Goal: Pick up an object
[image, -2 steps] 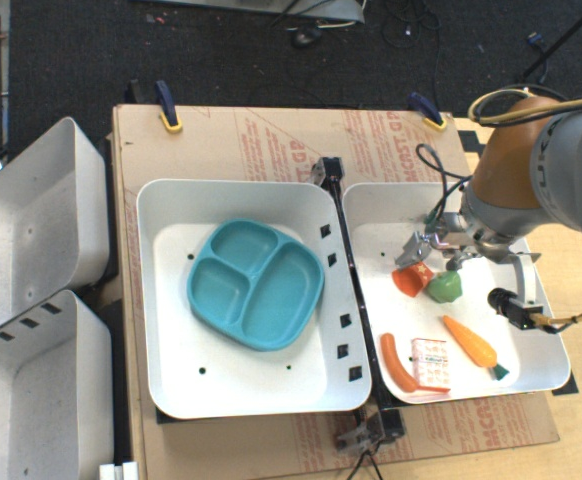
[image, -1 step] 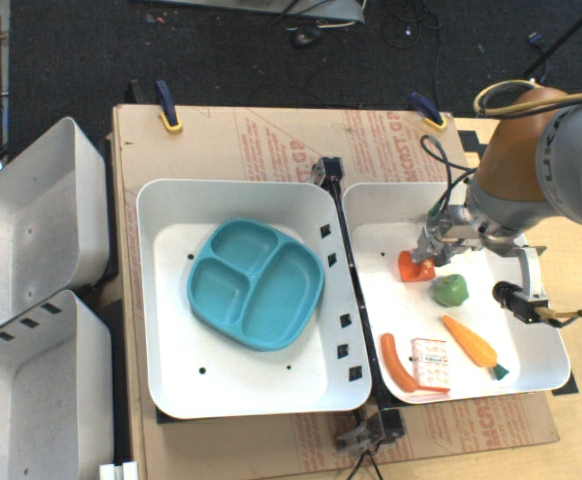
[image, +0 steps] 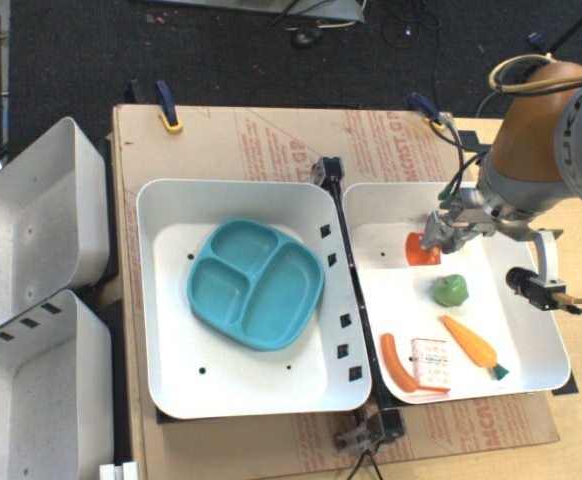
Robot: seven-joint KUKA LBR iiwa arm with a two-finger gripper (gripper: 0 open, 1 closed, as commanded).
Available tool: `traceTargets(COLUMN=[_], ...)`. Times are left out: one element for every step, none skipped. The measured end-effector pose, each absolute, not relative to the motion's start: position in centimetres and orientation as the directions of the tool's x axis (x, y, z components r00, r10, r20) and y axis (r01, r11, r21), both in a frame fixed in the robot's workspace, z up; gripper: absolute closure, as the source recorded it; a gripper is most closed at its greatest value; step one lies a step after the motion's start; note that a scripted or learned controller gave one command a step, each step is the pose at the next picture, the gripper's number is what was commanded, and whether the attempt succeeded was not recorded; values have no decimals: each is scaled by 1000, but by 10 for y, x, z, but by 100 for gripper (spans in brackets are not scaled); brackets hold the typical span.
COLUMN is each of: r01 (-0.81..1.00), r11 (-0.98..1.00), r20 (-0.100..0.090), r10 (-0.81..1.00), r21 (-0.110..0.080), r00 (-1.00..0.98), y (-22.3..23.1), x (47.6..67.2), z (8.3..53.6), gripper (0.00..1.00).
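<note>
Two bins; fingers (image: 433, 236) over orange block (image: 422, 251) near right bin's (image: 531, 380) far wall, spread unclear.

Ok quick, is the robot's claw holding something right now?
Gripper: down at the orange-red object in the right bin; open or shut cannot be told, and no grasp is visible.

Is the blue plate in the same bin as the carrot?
No, the blue plate lies in the left bin, and the carrot lies in the right bin.
</note>
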State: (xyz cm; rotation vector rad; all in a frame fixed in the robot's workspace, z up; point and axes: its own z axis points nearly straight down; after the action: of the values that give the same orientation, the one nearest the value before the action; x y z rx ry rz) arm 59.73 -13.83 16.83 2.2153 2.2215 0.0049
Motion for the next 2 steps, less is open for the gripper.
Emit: traceTargets(r01=[1000, 1000], r11=[3, 4], r20=[-2, -2], r10=[1000, 1000], r21=[7, 6], r00=[-3, -4], y=[-141, -141], x=[600, 601], z=[232, 277], gripper=[100, 100])
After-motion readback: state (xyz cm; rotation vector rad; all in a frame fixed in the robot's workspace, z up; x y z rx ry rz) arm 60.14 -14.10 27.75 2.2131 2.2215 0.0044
